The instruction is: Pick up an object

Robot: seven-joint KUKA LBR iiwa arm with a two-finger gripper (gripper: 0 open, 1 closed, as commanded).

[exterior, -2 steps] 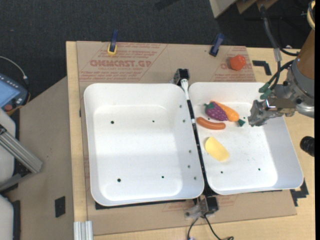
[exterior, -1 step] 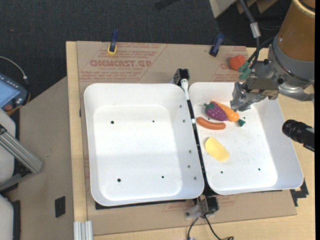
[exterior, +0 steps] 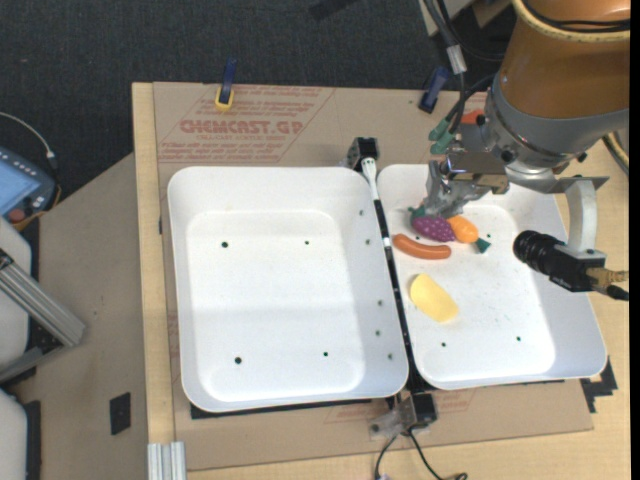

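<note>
In the right bin [exterior: 560, 353] lie a purple bunch of grapes [exterior: 433, 228], an orange carrot-like piece [exterior: 464, 231] with a green tip, a red-orange sausage [exterior: 421, 248] and a yellow wedge [exterior: 434, 298]. My gripper [exterior: 440, 204] reaches down at the far part of this bin, directly over the grapes, its tips at or touching them. The arm's grey wrist and orange band rise above it to the right.
The left bin [exterior: 200, 268] stands beside the right one, with a black divider strip [exterior: 385, 258] between them. A black cylindrical fitting [exterior: 550, 255] juts over the right bin's right side. Clamps sit on the cardboard base's far edge.
</note>
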